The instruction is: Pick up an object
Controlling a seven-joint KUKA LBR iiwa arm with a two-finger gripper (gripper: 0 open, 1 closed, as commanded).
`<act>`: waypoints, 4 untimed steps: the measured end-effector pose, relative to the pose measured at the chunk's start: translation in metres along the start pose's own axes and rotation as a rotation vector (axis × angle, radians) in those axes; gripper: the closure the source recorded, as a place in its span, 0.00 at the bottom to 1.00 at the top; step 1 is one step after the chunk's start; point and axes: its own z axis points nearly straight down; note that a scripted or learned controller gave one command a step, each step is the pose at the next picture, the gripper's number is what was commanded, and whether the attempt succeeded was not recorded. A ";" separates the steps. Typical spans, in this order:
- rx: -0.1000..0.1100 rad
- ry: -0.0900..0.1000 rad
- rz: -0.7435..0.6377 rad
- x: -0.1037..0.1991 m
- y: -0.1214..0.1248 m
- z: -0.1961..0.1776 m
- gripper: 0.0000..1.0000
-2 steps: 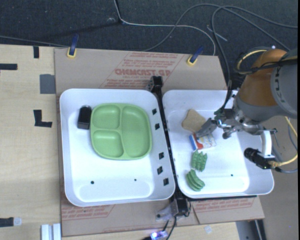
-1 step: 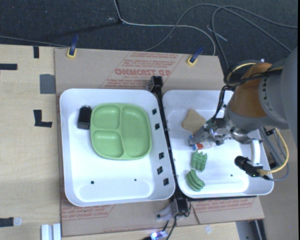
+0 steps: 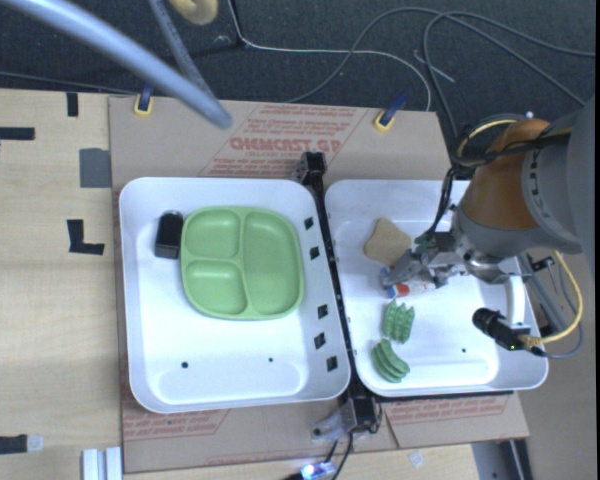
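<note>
Bench w/ 2 white bins (image 3: 140,298); 1 green tray (image 3: 242,262), 2 green toys (image 3: 398,322); hand (image 3: 412,273) open/shut unclear

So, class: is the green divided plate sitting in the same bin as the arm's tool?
No. The green divided plate lies in the left bin, while the tool is over the right bin.

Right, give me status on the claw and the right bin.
Claw low in right bin. Tan block and two green pieces beside it. Nothing seen gripped.
</note>
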 end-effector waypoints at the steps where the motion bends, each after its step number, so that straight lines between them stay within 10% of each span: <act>1: -0.005 0.000 0.001 0.002 0.005 -0.043 1.00; 3: -0.003 0.000 0.002 -0.004 0.002 -0.118 1.00; 4: -0.003 0.002 -0.005 0.057 0.011 -0.126 1.00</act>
